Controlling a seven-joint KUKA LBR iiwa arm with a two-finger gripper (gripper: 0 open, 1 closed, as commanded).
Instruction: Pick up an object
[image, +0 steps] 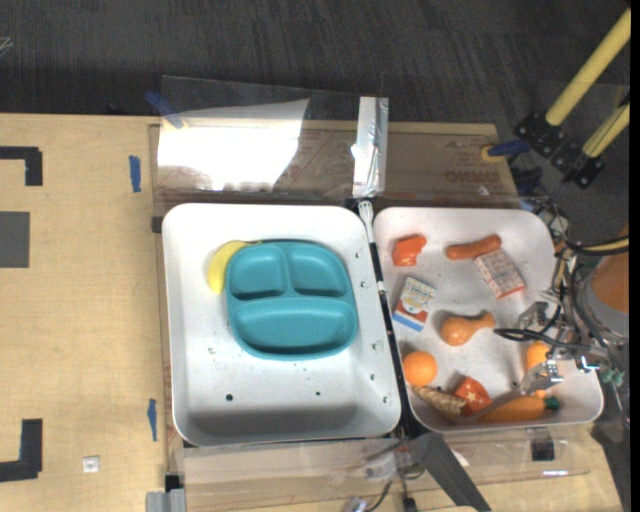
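Metal two-finger gripper (545, 358) sat low at right white bin's (520, 222) four o'clock, beside small orange fruit (537, 354) (probable target, ungrasped); jaw opening impossible to tell.

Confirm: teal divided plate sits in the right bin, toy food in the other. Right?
Not quite. The teal divided plate sits in the left bin, partly over a yellow item. The toy food, such as the orange ball, is in the right bin. The camera view shows it.
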